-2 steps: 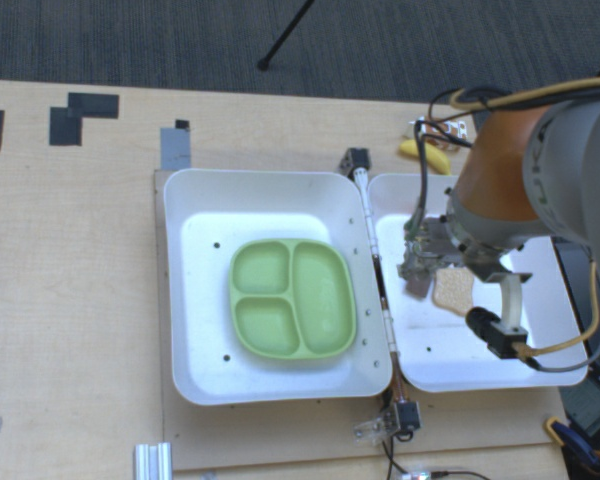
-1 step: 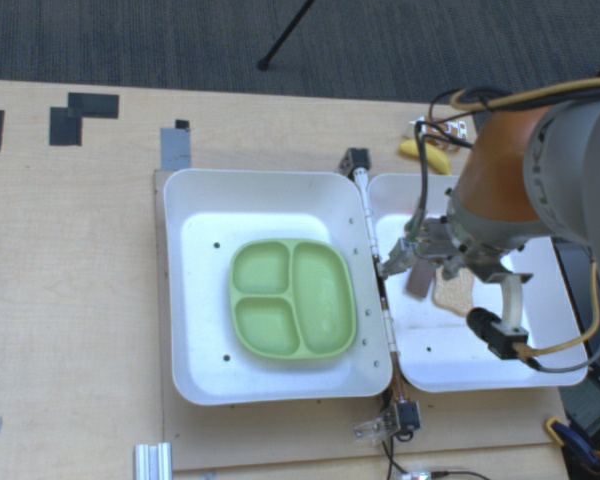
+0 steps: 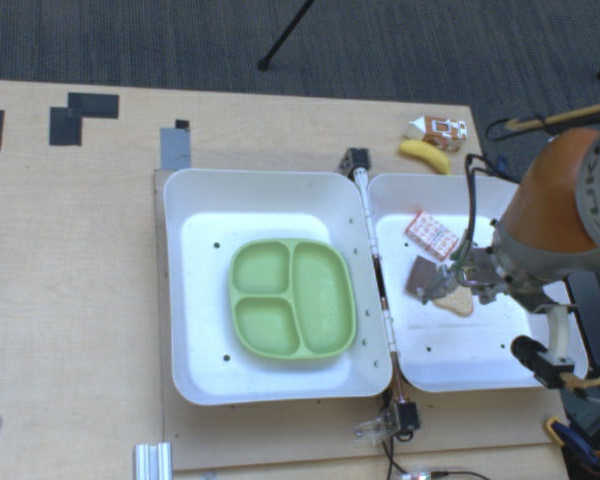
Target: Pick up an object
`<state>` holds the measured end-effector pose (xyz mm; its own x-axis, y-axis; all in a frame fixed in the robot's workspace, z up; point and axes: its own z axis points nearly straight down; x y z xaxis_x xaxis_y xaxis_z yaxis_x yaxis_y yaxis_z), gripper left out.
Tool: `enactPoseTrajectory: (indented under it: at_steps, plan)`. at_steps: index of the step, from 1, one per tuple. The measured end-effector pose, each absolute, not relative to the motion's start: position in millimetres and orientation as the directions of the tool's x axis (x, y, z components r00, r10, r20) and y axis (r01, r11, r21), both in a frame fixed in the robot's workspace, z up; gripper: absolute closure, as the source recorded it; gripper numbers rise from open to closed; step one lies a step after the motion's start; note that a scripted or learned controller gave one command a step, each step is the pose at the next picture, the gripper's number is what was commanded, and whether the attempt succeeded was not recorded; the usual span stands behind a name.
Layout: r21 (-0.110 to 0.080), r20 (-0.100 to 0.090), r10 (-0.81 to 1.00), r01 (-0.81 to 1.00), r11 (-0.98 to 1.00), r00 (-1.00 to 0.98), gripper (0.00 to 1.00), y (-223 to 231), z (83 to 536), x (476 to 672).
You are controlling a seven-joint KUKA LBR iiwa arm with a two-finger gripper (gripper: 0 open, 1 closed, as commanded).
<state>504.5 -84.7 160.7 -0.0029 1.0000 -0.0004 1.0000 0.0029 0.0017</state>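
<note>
In the right bin (image 3: 480, 368) lie a red-and-white patterned packet (image 3: 430, 234), a dark brown block (image 3: 422, 276) and a tan, bread-like piece (image 3: 458, 303). My gripper (image 3: 448, 285) is low over the bin, between the dark block and the tan piece, and close to both. The grey arm with its orange band (image 3: 555, 203) reaches in from the right and hides part of the bin's right side. From this view I cannot make out anything held by the gripper.
The left bin (image 3: 195, 268) holds a green divided plate (image 3: 291, 299). A banana (image 3: 424, 155) and a small carton (image 3: 440, 128) lie on the bench behind the right bin. A ridge (image 3: 372, 258) separates the two bins.
</note>
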Motion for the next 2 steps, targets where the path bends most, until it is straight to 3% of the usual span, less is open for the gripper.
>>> enactPoseTrajectory:
  at_steps: [1,2]
  plan:
    - [0.007,0.0,1.0,1.0,0.002,-0.002,0.0,-95.2,86.5,492.7]
    - [0.012,-0.001,1.0,1.0,0.004,-0.004,1.0,-95.2,97.8,494.7]
